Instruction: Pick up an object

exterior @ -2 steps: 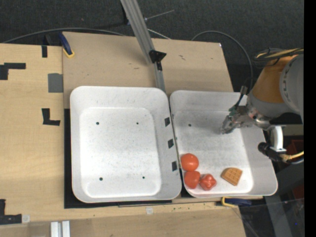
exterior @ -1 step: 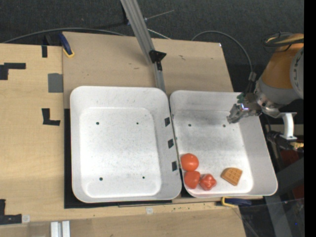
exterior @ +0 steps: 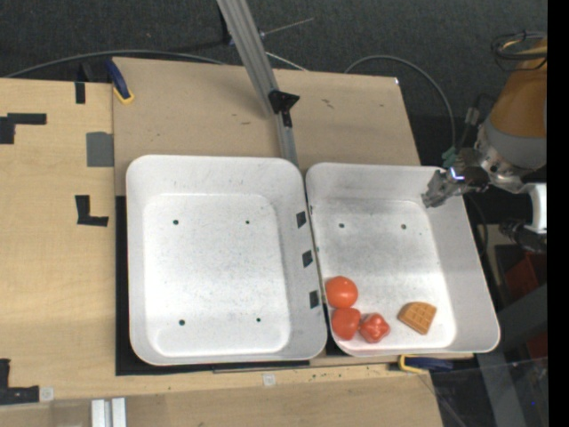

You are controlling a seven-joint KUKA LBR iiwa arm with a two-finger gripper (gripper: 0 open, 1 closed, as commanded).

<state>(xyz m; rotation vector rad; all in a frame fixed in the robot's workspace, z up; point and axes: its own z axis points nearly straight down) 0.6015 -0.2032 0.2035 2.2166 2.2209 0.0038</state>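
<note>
Three red-orange round pieces lie at the front left corner of the right bin: a tomato-like ball, a second one just below it, and a red piece beside that. A tan waffle-like biscuit rests to their right. My gripper hangs over the right bin's far right rim, well away from all these objects, with nothing seen between its fingers.
The left bin stands beside the right one, their rims touching at the middle with black clips along the seam. A grey metal pole slants in from the top toward the bins' far junction. Cables lie behind the bench.
</note>
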